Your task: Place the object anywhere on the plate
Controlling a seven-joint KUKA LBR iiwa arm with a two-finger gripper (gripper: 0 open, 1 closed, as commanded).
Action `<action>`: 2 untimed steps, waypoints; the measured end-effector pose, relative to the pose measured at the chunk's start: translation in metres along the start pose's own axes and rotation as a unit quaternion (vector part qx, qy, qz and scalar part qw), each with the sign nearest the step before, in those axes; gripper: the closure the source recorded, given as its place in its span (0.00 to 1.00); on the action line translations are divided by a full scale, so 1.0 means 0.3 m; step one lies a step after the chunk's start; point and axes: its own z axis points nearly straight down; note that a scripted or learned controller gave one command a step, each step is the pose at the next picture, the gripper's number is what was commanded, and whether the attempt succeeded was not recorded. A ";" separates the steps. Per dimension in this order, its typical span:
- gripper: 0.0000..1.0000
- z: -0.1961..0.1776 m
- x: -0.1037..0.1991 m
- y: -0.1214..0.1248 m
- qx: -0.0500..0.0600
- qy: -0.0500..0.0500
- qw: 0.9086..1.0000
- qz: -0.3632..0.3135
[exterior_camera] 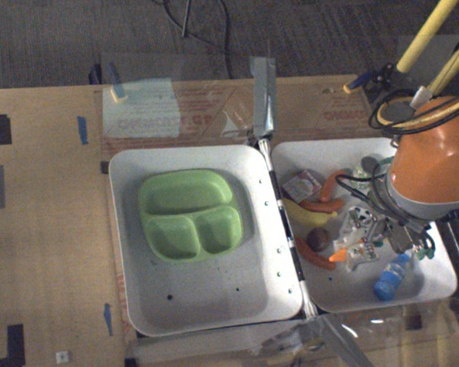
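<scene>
Looking down on the desk (47, 252), I see two white bins side by side. My arm (430, 163) comes in from the right, its orange band sitting over the upper right corner of the right bin (441, 286). Below the band the claw (366, 236) hangs low inside that bin, among the loose things there. Its metal parts and cables blur together with the clutter under it, so I cannot tell how the claw is set, nor whether anything is caught in it.

The left bin (136, 301) carries the green plate (189, 212), a three-part tray with one long compartment at the far side and two smaller ones at the near side. It lies in the upper half of that bin, well apart from the claw.

The things to choose from all lie in the right bin. A yellow banana (303, 213) rests near the bin's left wall, with a small pinkish packet (302, 185) just beyond it and an orange sausage-shaped piece (329, 204) beside it. A dark round fruit (318, 238) sits just below the banana, touching a curved orange piece (311, 256) that wraps its near side. A blue bottle (392, 277) lies tilted near the bin's front right, just beside the claw's lower end. A small orange bit (338, 254) shows at the claw's left.
</scene>
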 end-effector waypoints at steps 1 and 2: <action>1.00 -0.152 -0.236 0.050 0.001 -0.002 0.992 0.128; 1.00 -0.119 -0.293 0.217 0.000 -0.002 1.000 -0.017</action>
